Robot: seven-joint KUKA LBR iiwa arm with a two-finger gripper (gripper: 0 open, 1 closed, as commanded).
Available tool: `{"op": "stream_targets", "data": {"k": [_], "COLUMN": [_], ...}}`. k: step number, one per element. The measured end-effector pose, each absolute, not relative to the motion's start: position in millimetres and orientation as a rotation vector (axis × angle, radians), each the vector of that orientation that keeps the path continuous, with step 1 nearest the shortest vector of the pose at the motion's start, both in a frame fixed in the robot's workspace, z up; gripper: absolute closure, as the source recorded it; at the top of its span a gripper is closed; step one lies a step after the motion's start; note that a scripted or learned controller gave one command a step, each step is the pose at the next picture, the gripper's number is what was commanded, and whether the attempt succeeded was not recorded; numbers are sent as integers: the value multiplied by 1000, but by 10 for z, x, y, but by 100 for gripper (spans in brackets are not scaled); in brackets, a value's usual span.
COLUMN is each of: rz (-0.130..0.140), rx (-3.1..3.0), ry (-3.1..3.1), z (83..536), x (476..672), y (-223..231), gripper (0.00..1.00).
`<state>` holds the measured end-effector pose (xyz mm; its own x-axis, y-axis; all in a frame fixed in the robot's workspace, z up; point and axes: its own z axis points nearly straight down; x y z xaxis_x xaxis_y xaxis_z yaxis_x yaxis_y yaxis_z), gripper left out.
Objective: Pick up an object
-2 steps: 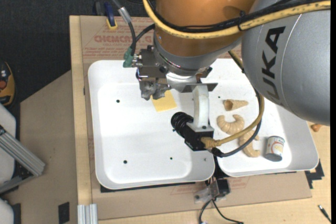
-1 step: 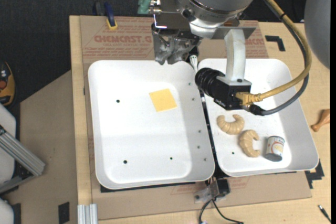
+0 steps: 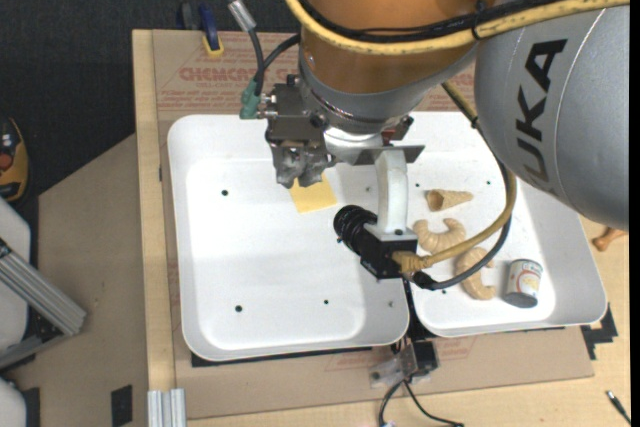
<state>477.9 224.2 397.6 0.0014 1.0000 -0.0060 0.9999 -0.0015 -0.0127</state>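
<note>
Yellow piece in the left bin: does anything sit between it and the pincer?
Nothing visible does. The pincer hangs right at the top edge of the yellow piece, on the bare floor of the left bin.

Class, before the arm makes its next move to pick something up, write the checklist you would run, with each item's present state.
1. Gripper over the left bin: ok.
2. Yellow flat piece beside the gripper: ok.
3. Piece between the fingers: cannot tell.
4. Finger opening: cannot tell.
5. Small can and tan curved pieces lie in the right bin, away from the gripper: ok.
</note>
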Motion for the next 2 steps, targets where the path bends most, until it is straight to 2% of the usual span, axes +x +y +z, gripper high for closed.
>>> {"op": "stream_targets", "data": {"k": [1,2], "rz": [-29,28], "rx": [-2224,-2219], "ry": [-2228,-2215], "z": [5443,3252], "x": [4794,4815], "y": [2243,2224], "gripper": [100,100]}}
